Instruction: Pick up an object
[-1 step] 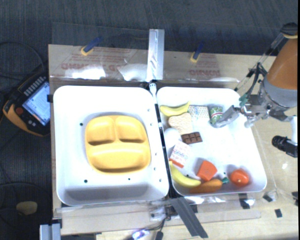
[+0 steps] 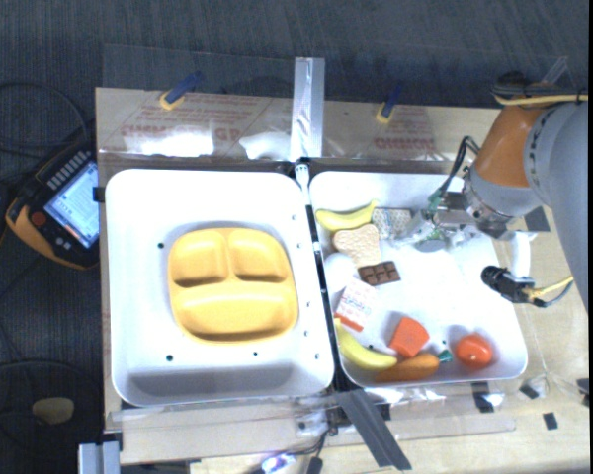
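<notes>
Gripper (image 2: 437, 227) sits low over the far right part of the right bin (image 2: 494, 314); whether it is spread or pressed together cannot be told; just beside it lies a grey patterned piece (image 2: 393, 223), then a pale banana (image 2: 344, 215), a cracker (image 2: 357, 242) and a chocolate square (image 2: 380, 274); near the front wall lie a tomato (image 2: 474, 350), a carrot (image 2: 407, 367) and a yellow banana (image 2: 361, 352); the left bin (image 2: 138, 265) holds a yellow tray (image 2: 233, 282).
</notes>
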`<state>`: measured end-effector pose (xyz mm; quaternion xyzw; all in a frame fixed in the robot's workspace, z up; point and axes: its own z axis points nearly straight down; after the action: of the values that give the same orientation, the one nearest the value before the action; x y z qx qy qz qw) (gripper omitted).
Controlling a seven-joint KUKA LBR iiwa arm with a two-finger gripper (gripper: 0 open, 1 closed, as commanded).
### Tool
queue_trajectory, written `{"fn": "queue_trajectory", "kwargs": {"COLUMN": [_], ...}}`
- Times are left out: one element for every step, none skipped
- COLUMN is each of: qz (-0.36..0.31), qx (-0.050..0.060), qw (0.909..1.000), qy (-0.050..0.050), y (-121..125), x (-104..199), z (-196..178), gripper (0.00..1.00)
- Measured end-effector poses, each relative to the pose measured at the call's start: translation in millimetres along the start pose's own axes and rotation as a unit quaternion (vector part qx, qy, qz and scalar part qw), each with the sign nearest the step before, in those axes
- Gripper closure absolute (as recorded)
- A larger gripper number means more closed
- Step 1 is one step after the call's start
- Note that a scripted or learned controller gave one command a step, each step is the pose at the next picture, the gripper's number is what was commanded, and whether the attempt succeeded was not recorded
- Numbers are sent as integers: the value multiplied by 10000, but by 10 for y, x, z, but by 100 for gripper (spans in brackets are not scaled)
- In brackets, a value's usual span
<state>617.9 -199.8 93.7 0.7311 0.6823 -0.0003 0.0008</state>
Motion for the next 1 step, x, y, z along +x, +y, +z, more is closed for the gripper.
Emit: {"fn": "queue_trajectory", "kwargs": {"qz": [1], "qx": [4], "qw": [10000], "qy": [0], "y": [-2], "x": [0], "z": [3], "gripper": [0]}}
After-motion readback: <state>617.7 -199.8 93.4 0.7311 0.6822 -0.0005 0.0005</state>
